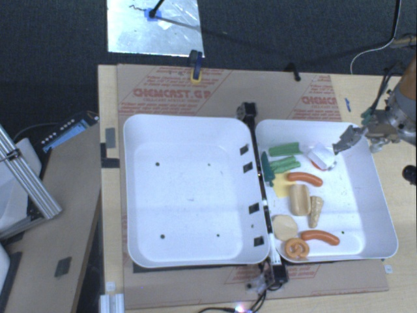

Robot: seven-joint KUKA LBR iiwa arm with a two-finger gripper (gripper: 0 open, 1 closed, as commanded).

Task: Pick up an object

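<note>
The arm (401,113) comes in from the right, and its gripper (343,142) hangs over the top part of the right bin (378,194); it is dark and small here, so I cannot tell how far it is open, and I cannot tell if it has hold of anything; a small white thing with a bit of red (321,159) lies just beside the gripper tip, and I cannot tell if the two touch; the toy foods all sit in the left half of the right bin, close together; two green pieces (283,157) lie near the top, one above the other; under them is a yellow piece (281,186) next to an orange sausage (304,178); below that a tan roll (298,199) lies beside a pale ridged piece (315,210); a round cream piece (285,226) sits lower down, with a curled orange pastry (296,248) in the bottom corner and a second orange sausage (320,237) just right of it; the foods are packed near the black clips (259,175) that join the two bins; the left bin (189,188) sits next to it on the surface (111,83); a shiny sheet (155,17) lies on the dark floor beyond the surface, and a metal rail (29,181) leans at the far left.
</note>
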